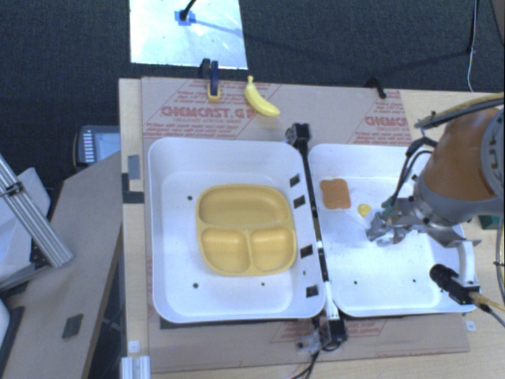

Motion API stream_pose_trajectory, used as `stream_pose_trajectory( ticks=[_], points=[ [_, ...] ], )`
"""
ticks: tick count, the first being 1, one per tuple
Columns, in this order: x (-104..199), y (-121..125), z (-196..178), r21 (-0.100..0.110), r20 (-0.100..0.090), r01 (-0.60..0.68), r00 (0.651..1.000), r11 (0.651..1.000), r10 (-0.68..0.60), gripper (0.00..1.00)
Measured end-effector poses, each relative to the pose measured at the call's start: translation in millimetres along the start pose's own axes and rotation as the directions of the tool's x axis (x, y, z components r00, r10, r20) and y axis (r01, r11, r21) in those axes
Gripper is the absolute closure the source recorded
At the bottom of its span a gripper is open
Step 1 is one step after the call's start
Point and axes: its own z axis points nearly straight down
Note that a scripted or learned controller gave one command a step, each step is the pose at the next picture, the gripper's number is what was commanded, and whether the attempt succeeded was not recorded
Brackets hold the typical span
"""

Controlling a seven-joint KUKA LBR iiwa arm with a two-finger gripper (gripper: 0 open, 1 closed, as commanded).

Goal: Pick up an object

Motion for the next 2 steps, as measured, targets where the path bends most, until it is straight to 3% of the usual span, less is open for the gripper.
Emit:
stream_pose_trajectory(
  ticks=[2],
  points=[
    [-2.9, 1.7, -116.4, -0.002, 0.001, 0.000, 1.000, 1.000, 0.000, 1.00]
  ],
)
